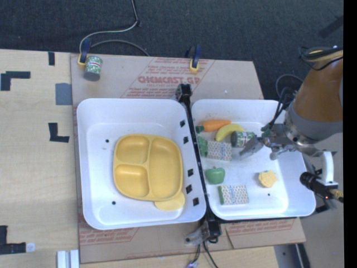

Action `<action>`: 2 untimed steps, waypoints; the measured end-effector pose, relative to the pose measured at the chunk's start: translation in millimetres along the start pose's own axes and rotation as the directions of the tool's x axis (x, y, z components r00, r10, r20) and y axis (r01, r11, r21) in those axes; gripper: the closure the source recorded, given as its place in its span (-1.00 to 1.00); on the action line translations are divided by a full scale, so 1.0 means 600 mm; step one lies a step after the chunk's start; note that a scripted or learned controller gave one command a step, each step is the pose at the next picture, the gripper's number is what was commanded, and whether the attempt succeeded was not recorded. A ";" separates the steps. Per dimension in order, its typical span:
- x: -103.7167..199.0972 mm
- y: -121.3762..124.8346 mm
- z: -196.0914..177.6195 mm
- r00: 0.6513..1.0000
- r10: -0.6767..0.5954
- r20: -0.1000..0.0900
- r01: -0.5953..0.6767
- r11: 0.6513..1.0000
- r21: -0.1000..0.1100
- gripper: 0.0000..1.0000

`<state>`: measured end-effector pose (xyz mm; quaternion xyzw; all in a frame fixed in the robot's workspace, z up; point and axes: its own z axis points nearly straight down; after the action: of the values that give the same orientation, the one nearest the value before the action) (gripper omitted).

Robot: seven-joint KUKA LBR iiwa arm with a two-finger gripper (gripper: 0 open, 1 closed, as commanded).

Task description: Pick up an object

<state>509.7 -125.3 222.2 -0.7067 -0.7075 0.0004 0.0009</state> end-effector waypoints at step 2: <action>0.038 0.205 0.227 1.000 0.000 0.004 0.000 1.000 -0.006 -1.00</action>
<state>632.3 -102.5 85.8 -0.7065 -0.7077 -0.0004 -0.0027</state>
